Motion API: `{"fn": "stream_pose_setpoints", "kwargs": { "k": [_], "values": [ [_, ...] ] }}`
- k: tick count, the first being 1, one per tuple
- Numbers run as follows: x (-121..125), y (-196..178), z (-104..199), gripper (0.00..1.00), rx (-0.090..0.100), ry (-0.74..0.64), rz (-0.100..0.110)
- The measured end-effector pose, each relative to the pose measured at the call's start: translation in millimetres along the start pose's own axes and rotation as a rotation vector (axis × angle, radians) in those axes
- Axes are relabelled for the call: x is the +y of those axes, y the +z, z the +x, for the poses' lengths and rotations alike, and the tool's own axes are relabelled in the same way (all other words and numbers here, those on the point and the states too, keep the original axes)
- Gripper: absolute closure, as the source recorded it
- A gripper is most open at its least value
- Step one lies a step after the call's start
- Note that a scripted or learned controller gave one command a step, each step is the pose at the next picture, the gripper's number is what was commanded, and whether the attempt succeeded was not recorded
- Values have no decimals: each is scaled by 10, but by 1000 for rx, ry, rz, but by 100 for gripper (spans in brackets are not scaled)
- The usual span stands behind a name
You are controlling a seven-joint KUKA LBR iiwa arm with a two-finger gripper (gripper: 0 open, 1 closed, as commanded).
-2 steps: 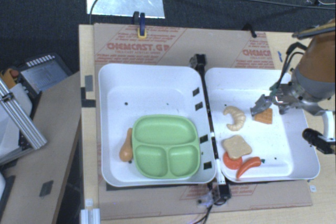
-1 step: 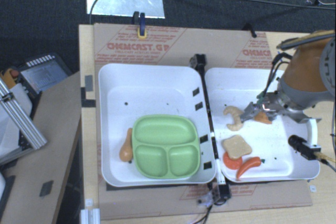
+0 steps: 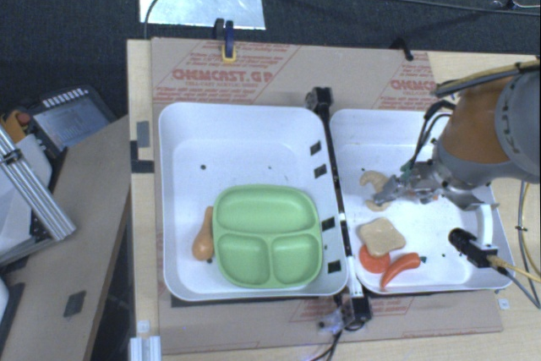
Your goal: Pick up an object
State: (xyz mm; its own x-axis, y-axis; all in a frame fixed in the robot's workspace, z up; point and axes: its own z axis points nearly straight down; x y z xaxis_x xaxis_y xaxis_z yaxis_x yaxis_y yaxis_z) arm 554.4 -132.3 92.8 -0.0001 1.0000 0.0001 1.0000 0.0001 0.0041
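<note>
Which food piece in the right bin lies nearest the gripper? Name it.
The small tan curved piece, just left of the gripper in the right bin. The bread slice and the orange-red pepper lie further toward the bin's near edge.

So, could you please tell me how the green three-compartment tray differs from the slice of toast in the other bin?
The green three-compartment tray lies in the left white bin; the tan toast slice lies in the right white bin. The tray is far larger than the toast. The tray has a tan pear-shaped toy at its left edge, while the toast overlaps red-orange toy food. Both lie flat.
</note>
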Motion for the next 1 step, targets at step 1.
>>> {"fn": "stream_pose_setpoints", "kwargs": {
  "k": [1],
  "values": [
    [26, -143, 6, 100, 1, -2, -7]
  ]
}}
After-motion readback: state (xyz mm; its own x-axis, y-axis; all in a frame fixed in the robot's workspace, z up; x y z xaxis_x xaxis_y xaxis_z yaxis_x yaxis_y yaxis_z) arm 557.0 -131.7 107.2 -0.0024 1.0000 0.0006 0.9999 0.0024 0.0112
